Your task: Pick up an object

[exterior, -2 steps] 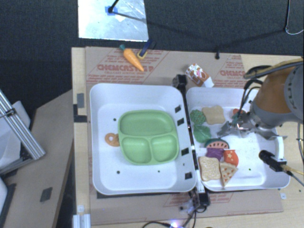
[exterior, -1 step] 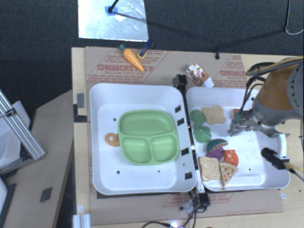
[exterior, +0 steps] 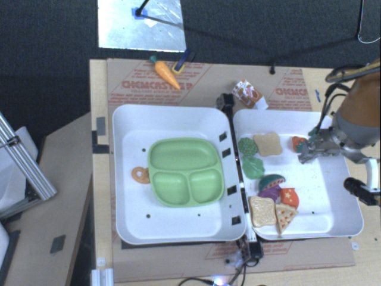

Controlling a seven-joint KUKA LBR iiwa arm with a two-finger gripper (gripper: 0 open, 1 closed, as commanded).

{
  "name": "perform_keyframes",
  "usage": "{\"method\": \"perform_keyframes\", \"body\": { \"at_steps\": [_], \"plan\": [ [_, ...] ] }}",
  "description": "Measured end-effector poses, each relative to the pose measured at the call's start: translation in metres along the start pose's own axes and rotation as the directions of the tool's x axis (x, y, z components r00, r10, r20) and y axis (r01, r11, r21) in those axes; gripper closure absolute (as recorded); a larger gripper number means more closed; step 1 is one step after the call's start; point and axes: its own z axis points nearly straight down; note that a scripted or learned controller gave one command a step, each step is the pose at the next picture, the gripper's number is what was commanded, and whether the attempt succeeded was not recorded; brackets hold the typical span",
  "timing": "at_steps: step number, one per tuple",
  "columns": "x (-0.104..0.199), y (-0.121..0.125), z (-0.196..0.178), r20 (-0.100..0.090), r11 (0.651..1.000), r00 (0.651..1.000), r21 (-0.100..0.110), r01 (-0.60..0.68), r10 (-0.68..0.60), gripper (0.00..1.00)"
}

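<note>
Since the arm (exterior: 357, 109) reaches in from the right, its gripper (exterior: 311, 149) hangs low over the right bin (exterior: 339, 219), just beside a red toy (exterior: 299, 141), likely its pick. More toy food lies near the bin's left side.

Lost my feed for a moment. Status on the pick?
Gripper low in the right bin, near its far side. Red toy right beside it, not seen held. Other toy food lies clear, nearer the divider.
</note>
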Motion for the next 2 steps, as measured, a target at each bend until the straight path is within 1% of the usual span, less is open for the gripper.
{"method": "perform_keyframes", "body": {
  "at_steps": [1,2],
  "plan": [
    [-0.0059,0.0020,-0.0632,0.001,1.000,1.000,-0.002,0.004,-0.004,1.00],
    [-0.0061,0.0028,-0.0641,-0.001,1.000,1.000,0.003,0.005,-0.005,1.00]
  ]
}}
